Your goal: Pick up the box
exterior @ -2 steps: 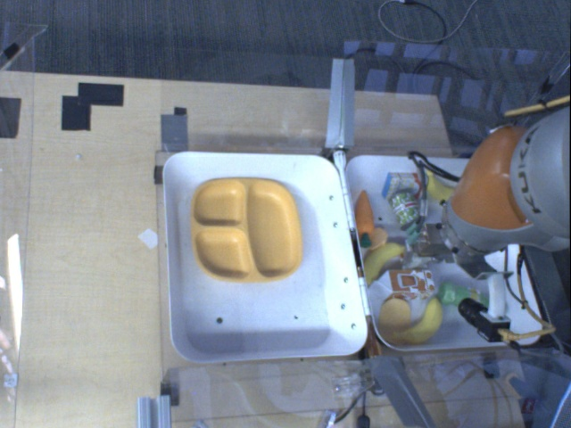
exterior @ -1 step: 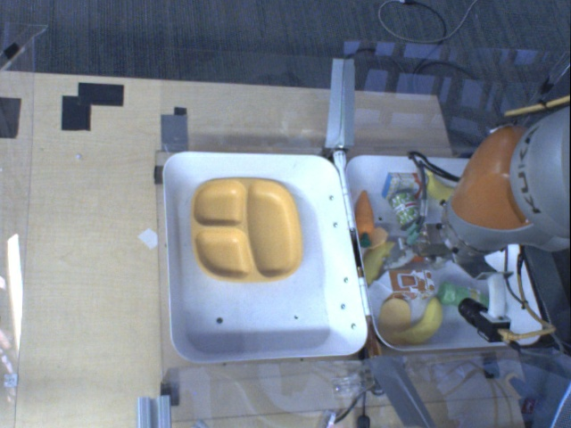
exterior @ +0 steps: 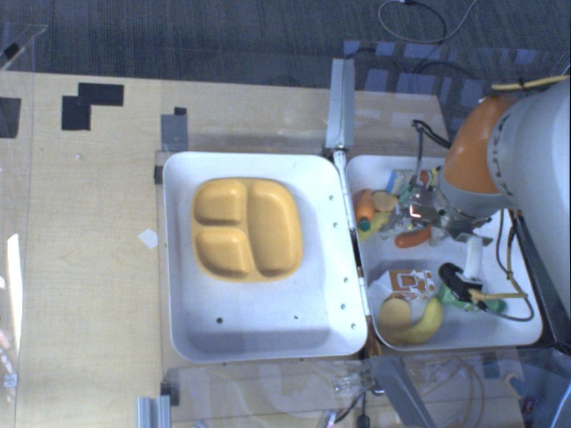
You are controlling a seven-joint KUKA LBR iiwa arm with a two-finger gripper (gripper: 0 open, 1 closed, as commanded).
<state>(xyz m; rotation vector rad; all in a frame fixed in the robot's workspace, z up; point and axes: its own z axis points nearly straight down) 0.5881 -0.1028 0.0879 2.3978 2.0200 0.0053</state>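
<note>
A small white box [exterior: 412,282] with orange-brown print lies flat on the floor of the right bin [exterior: 513,326], in its near half, left of centre; just below it, at the near-left corner, a yellow banana [exterior: 428,321] curves around a round yellowish fruit [exterior: 394,311], and the fruit's top edge comes right up to the box; nothing is gripping the box. Above the box, a short way off, lies a red sausage-shaped piece [exterior: 413,237]; farther up, against the left wall of that bin, sits an orange piece [exterior: 364,206], with a few small coloured items beside it that are too small to identify. The pincer [exterior: 419,210] is low over the far half of the right bin, above the red piece and well apart from the box; whether it is wide or narrow cannot be told from this angle. The grey arm [exterior: 535,141] with its orange band [exterior: 468,159] comes in from the right. The left bin [exterior: 232,321] holds a yellow plate [exterior: 247,228] with three compartments, set toward the far side. Both bins rest side by side on a pale wooden bench [exterior: 89,239].
</note>
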